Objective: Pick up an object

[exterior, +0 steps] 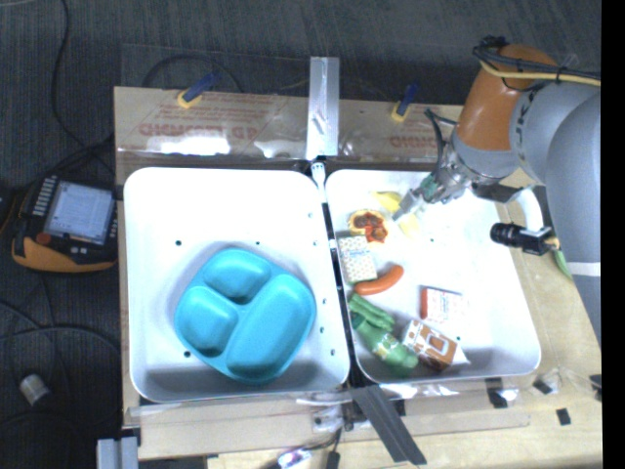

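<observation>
My gripper reaches down into the back of the right bin, its tip over a pale yellow piece near the back wall. Just left of it lies a round orange-and-red toy food. Further forward lie a checkered white packet, an orange sausage, green vegetables, a white-and-red box and a brown box. The fingers are too small and blurred to read.
The left bin holds a blue divided plate. A metal post stands behind the wall between the bins. A black fitting juts over the right bin's right side. A handheld device lies left of the bench.
</observation>
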Robot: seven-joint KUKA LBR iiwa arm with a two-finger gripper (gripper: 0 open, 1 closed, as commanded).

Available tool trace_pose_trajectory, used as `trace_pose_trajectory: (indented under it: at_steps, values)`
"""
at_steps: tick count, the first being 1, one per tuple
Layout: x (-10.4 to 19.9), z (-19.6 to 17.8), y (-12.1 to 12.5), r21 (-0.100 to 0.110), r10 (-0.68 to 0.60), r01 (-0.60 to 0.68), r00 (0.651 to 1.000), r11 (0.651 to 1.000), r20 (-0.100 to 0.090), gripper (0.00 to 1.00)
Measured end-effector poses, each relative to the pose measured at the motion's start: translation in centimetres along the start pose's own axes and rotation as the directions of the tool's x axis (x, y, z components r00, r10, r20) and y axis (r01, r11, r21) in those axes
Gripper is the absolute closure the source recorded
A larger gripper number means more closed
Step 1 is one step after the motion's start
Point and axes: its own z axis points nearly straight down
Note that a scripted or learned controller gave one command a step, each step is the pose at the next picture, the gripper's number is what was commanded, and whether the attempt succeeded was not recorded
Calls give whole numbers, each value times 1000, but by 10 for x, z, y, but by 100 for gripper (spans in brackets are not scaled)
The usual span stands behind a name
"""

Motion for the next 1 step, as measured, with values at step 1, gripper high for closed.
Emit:
trace_pose_trajectory:
  at_steps: [1]
  values:
    - [41, -99, 20, 2, 104, -104, 995, 995, -8, 100]
